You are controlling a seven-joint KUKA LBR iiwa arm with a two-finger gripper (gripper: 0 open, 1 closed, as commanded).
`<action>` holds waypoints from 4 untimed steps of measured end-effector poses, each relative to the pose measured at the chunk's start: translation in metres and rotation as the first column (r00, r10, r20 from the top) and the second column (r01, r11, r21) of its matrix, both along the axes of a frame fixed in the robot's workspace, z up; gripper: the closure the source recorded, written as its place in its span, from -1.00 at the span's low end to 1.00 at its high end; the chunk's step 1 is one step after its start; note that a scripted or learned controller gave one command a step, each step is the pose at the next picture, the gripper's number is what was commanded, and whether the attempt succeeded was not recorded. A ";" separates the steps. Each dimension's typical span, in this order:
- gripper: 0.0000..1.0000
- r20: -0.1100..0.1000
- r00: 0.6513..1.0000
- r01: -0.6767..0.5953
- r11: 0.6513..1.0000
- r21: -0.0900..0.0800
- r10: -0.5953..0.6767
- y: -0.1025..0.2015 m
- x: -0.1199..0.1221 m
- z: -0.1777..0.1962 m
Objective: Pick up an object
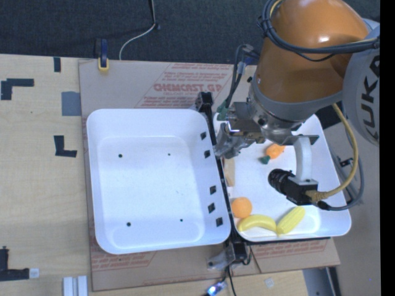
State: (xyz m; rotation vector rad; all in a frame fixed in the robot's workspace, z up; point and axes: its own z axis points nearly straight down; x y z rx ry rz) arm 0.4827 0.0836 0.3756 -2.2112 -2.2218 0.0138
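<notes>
My gripper (227, 148) hangs low over the left edge of the right bin (321, 227), close to the divider between the bins. Just below it lies a pale tan object (229, 176) against the bin's left wall. An orange ball (241, 206) rests near the bin's front left corner, with a yellow banana (257, 224) and a yellow corn cob (290, 219) beside it along the front wall. A small carrot-like orange piece with a green tip (272, 152) lies mid-bin, partly hidden by the wrist.
The left bin (99, 165) stands beside the right one on a cardboard sheet (179, 85). The big orange and grey arm (308, 48) covers the back of the right bin. A black cylinder (290, 185) on a cable juts from the wrist over the bin.
</notes>
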 end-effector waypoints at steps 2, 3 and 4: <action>1.00 0.014 1.000 0.001 1.000 0.002 -0.001 0.010 0.000 0.040; 1.00 0.025 1.000 0.000 1.000 0.006 0.000 0.045 0.001 0.166; 1.00 0.010 1.000 0.001 1.000 0.000 -0.001 0.044 0.001 0.169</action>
